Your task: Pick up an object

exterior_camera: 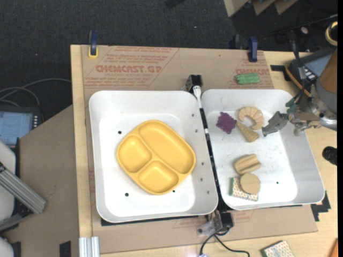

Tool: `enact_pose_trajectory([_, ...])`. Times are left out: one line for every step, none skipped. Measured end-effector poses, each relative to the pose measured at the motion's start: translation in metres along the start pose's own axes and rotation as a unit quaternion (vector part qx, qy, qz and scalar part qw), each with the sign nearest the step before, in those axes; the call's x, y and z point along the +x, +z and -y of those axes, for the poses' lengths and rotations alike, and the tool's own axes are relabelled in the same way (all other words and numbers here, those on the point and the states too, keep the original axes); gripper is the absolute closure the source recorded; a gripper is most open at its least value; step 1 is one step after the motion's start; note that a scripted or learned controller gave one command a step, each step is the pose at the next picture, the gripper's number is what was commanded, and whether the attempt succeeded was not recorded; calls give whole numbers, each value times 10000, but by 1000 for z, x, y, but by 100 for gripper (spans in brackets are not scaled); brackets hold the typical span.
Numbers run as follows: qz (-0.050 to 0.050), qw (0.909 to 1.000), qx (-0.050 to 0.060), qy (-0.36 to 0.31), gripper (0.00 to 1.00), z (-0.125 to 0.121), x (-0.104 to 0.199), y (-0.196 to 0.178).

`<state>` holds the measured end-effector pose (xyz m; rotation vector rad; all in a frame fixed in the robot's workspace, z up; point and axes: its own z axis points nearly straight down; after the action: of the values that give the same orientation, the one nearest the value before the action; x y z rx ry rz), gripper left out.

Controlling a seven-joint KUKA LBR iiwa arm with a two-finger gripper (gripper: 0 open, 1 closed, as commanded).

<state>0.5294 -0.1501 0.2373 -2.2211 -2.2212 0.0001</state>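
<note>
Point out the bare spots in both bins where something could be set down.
Left bin: bare strips ring the yellow divided plate, widest along the far wall and in the near-left corner. Right bin: the near-right floor is bare, right of the round wooden block. It is crowded farther back, around the purple piece, the tan ring and the tool.

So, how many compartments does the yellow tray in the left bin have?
3. The yellow tray has one compartment at its left side, one along its upper right, and one at its lower right. All three show in full.
</note>
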Motion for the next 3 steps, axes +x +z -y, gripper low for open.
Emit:
enact_pose_trajectory([-13,10000,25,-12,0,18,50,159])
enact_pose_trajectory([11,10000,-20,7,100,16,46,142])
enact_pose_trajectory([10,10000,-16,9,0,16,46,143])
